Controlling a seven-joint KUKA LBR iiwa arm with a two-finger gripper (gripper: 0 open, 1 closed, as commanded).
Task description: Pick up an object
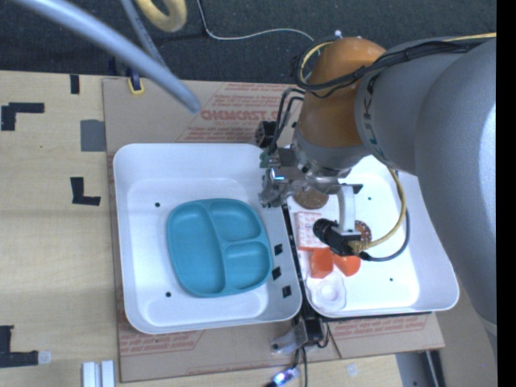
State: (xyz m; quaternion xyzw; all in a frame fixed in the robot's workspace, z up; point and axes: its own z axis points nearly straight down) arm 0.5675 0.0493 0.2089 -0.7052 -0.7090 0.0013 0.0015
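Bench holds two white bins; the arm [435,111] hangs low over the right bin [419,289], gripper [300,190] near its 11 o'clock corner. Grip state is impossible to tell under the wrist and nothing looks lifted, so I judge the pick undone. Orange pieces [322,263] and a white cup [329,294] lie at the gripper's 6 o'clock; a blue plate [219,244] sits in the left bin [133,216], at 8 o'clock.

This looks like a robotics lab. A grey industrial arm [439,111] leans over two white bins [133,216] set on a printed cardboard sheet [234,113] on a wooden worktop [48,248]. Left of the bins, black tape marks [81,192] dot the wood. Behind the bins, a thin cable [250,34] trails over dark carpet [355,2].
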